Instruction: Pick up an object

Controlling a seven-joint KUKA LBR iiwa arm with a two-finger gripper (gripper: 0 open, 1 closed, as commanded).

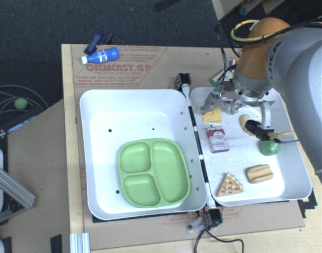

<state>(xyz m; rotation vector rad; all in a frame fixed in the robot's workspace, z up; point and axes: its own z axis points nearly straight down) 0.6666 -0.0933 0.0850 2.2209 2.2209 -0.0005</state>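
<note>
jaws [220, 100] state unclear — over cheese wedge [212, 115] | banana [254, 126] half-hidden

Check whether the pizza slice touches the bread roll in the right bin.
Apart. In the camera view, bare white bin floor shows plainly between the pizza slice and the bread roll, which lies to its right and slightly farther back.

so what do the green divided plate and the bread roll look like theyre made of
The green divided plate looks like moulded plastic: one even pale green, smooth with a soft sheen and rounded compartment ridges. The bread roll looks like toy food, likely plastic or foam, with a uniform tan, slightly glossy surface; which one is unclear.
</note>
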